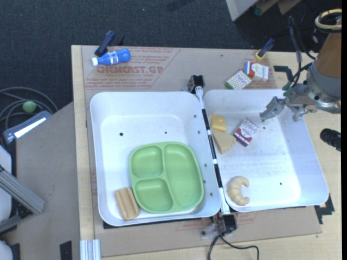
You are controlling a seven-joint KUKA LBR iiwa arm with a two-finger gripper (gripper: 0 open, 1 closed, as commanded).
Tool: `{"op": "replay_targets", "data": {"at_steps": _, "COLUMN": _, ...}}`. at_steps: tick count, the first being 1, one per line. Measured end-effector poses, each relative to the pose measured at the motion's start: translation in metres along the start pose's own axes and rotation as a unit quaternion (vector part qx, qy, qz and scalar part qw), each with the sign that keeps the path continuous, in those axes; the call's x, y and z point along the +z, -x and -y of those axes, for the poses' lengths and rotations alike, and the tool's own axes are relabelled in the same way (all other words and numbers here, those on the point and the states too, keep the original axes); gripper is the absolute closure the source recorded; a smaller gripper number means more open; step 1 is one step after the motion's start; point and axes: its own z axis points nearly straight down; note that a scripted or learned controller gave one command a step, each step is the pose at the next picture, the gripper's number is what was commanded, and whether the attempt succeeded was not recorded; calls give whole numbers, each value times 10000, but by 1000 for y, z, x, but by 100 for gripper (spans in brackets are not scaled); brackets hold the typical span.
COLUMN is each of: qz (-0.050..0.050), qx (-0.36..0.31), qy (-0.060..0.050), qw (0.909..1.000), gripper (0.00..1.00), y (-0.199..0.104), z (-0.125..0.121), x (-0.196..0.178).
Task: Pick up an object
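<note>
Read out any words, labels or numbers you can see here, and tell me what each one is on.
Bench board: faint red stencilled print, too blurred to read for sure.
Red packet in the right bin: label too small to read.
Two small boxes behind the right bin: print too small.
Blue bottle: no legible text.

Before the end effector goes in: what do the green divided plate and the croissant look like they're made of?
Green divided plate: likely molded plastic, smooth with a matte sheen and rounded compartment ridges. Croissant: looks like a plastic toy, its tan surface even and faintly glossy, though real pastry can't be ruled out.
</note>
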Motion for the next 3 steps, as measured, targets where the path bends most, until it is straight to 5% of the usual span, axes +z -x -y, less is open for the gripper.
{"op": "replay_targets", "data": {"at_steps": 1, "qz": -4, "qx": -5, "qy": -14, "qw": 10000, "gripper": 0, "y": -27, "z": -19, "x": 104}}
{"op": "replay_targets", "data": {"at_steps": 2, "qz": 18, "qx": 4, "qy": 45, "qw": 10000, "gripper": 0, "y": -53, "z": -9, "x": 132}}
{"op": "replay_targets", "data": {"at_steps": 3, "qz": 9, "qx": 7, "qy": 64, "qw": 10000, "gripper": 100, "y": -54, "z": -10, "x": 121}}
